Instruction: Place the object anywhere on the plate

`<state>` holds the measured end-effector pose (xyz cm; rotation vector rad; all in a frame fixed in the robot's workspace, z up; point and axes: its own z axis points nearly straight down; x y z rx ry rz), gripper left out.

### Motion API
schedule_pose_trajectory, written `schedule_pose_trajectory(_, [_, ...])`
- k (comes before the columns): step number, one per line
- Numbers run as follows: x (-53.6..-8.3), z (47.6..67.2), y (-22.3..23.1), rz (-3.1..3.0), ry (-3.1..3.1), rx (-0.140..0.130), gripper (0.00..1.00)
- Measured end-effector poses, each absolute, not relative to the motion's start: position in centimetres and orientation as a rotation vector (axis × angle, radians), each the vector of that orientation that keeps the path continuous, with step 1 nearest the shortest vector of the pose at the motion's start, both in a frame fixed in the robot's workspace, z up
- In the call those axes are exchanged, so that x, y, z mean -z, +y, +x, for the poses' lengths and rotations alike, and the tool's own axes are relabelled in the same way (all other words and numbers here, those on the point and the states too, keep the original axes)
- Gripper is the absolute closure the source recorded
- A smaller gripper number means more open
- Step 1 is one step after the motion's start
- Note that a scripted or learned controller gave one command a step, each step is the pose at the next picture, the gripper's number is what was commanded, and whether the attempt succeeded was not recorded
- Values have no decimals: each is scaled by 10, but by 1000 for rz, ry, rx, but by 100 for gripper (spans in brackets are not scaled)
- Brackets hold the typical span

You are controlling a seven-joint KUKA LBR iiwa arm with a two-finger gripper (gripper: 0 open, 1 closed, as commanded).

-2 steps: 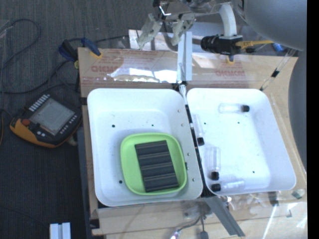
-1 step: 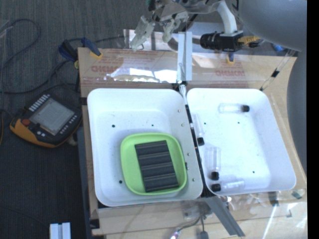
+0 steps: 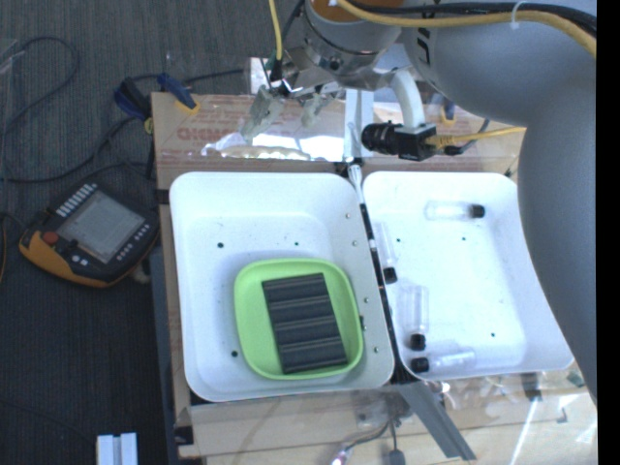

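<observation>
A green square plate (image 3: 250,289) lies in the front half of the left bin (image 3: 194,221). A dark grey ribbed block (image 3: 304,322) rests flat on the plate and covers most of its middle. My gripper (image 3: 286,112) hangs above the cardboard behind the left bin's far edge, well away from the plate. Its two fingers (image 3: 261,114) point down, open, with nothing between them.
The right bin (image 3: 504,289) holds several clear vials with black caps: one near the back (image 3: 448,211), others along the left wall and front corner (image 3: 415,308). A teach pendant (image 3: 92,235) lies on the floor to the left. A cardboard sheet (image 3: 194,129) lies behind the bins.
</observation>
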<state>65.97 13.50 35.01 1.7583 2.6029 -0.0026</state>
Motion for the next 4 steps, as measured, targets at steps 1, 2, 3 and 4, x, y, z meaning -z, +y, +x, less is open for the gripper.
schedule_pose_trajectory(1, [-382,638,182,1787,2584,0,0])
schedule_pose_trajectory(2, [-435,642,209,1598,2701,1,0])
schedule_pose_trajectory(3, [-356,669,216,1646,2674,5,0])
schedule_pose_trajectory(4, [-435,654,224,1662,2665,-1,0])
